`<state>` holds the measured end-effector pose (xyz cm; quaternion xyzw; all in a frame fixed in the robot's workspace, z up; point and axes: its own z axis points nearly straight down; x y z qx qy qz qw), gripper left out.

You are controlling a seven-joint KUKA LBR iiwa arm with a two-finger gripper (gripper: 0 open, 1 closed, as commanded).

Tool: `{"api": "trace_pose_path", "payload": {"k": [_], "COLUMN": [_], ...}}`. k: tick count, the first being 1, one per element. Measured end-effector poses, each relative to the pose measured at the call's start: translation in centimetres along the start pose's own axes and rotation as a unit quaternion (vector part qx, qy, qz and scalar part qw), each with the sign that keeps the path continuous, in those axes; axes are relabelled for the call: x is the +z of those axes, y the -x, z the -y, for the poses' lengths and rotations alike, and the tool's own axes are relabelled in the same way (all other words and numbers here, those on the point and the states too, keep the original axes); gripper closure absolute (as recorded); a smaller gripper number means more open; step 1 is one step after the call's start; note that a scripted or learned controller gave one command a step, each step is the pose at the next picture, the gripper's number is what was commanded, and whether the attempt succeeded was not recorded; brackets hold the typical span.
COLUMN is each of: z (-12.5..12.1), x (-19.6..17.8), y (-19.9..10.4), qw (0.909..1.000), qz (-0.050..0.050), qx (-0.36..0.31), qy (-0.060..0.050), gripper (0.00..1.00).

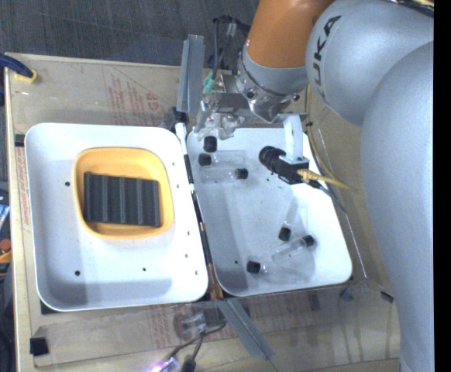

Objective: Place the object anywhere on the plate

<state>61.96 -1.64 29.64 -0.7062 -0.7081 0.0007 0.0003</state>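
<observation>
At the near edge, the bench (pixel 117 328) carries a loose tangle of cable (pixel 191 324) in front of the two white bins. The left bin (pixel 51 273) holds a yellow plate (pixel 121 160) with rounded corners, and a dark ribbed block (pixel 123 200) lies flat on it, covering most of the plate's middle and nearer part.

The right bin (pixel 330 273) holds several small clear tubes with black caps, scattered and mostly apart from one another. One capped tube (pixel 253 267) sits near the front wall, two more (pixel 295 242) lie close together a little further back towards the right wall, and another (pixel 241 173) lies further back near the middle. None of these touches the plate; all are in the other bin from it.

At the far end of the right bin the gripper (pixel 212 130) hangs low, just above two more black caps (pixel 206 159) near the far left corner – whether it is wide, narrow or holding anything, I cannot tell. Just to its right, a black cylinder with a brass tip (pixel 280 163) juts over the bin. Behind, the orange band (pixel 287 22) and the grey arm (pixel 380 68) rise to the right.
</observation>
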Motion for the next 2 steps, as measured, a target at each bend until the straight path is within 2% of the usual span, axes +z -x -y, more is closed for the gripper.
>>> {"api": "trace_pose_path", "payload": {"k": [1,2], "z": [-0.92,-0.93], "x": [8.56,8.54], "y": [-1.83,-1.79], "qw": [0.9989,0.9989], "qz": [0.0,0.001], "qx": [-0.047,-0.046], "qy": [-0.002,-0.002], "gripper": [1.0,0.0]}}
